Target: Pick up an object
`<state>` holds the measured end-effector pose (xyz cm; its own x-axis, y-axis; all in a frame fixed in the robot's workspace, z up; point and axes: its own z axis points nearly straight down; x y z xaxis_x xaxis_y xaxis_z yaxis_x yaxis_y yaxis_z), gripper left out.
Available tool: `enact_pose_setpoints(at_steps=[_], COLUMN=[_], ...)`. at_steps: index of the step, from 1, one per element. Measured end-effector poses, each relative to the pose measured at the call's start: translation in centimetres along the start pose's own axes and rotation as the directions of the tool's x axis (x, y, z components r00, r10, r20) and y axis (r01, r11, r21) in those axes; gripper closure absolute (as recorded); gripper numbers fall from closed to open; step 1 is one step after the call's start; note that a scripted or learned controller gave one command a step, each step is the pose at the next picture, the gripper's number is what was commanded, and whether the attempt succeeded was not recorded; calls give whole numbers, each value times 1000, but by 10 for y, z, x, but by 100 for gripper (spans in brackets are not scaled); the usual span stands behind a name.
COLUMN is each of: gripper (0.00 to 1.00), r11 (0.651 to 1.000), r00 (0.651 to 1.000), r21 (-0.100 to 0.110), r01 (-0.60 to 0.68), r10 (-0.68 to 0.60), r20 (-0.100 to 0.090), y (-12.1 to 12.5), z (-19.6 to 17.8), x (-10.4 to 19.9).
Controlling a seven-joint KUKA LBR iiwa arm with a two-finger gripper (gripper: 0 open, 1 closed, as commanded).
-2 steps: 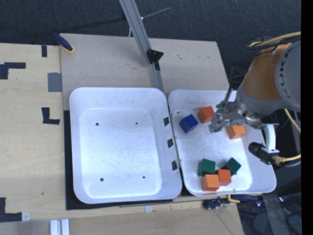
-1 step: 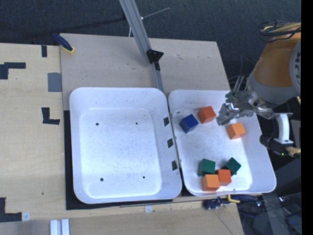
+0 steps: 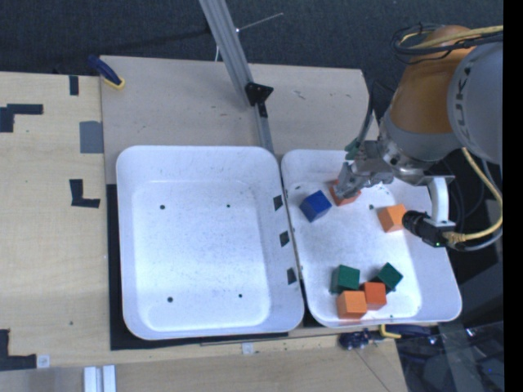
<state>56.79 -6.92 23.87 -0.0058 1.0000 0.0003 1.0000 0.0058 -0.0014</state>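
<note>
My gripper point(image 3: 350, 184) hangs over the upper part of the right bin point(image 3: 323, 163), its tip right on a small red-orange block point(image 3: 344, 196) that peeks out beneath it. A blue cube point(image 3: 315, 206) lies just to the left of that block. An orange cube point(image 3: 392, 218) sits to the right, near the bin's right side. At the bin's front lie two green blocks point(image 3: 346, 278) point(image 3: 390, 275) and two orange blocks point(image 3: 353, 303) point(image 3: 375, 293) in a tight group.
The left bin point(image 3: 196, 235) sits beside the right one, sharing a raised rim. A slanted metal pole point(image 3: 233, 47) rises behind the bins. Cables and a black fitting point(image 3: 425, 227) hang by the right bin's right edge.
</note>
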Motion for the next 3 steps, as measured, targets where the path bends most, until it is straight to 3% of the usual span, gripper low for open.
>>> enact_pose_setpoints(at_steps=[3], gripper=[100], r11=[1000], r00=[1000], r21=[-1], r01=[2], r10=[-2], r20=[-2], y=[63], z=[5], x=[167])
